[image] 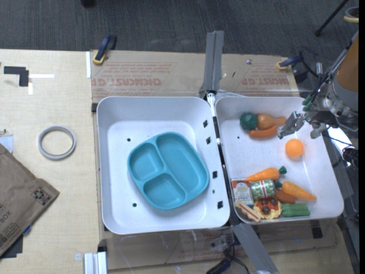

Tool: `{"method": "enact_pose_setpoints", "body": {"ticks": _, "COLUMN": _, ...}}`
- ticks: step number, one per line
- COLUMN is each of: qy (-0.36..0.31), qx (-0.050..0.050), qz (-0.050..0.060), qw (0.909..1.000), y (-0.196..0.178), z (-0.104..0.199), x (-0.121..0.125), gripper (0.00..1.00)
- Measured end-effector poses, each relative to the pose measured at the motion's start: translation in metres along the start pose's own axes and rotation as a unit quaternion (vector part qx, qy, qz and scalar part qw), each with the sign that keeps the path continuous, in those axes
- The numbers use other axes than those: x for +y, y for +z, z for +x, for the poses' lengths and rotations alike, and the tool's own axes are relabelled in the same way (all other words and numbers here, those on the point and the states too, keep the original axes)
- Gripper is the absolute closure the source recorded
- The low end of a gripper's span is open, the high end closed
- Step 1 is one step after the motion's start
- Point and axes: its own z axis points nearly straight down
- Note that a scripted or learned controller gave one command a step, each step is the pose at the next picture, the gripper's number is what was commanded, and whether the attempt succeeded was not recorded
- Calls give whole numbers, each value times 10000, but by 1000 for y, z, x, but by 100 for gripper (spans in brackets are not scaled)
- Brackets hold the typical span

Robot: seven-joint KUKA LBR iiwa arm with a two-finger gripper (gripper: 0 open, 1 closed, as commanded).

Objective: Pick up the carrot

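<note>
- My gripper (302, 125) hovers at the right bin's (228, 153) two o'clock, fingers spread wide, holding nothing.
- Carrot (266, 174) lies at six o'clock, well apart, not yet approached.

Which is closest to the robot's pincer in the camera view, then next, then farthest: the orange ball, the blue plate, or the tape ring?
From the pincer, at the top of the right bin:
1. Orange ball, just below it in the same bin.
2. Blue plate, in the left bin.
3. Tape ring, far left on the bench, outside both bins.
</note>
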Motion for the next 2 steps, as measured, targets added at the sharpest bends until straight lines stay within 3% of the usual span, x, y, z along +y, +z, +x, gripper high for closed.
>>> {"method": "enact_pose_setpoints", "body": {"ticks": 1, "qy": 925, "qx": 3, "qz": 0, "qw": 9957, "y": 147, "z": 17, "x": -24, "gripper": 0}}
{"method": "enact_pose_setpoints", "body": {"ticks": 2, "qy": 782, "qx": 1, "qz": -9, "qw": 9969, "y": 83, "z": -19, "x": -71, "gripper": 0}}
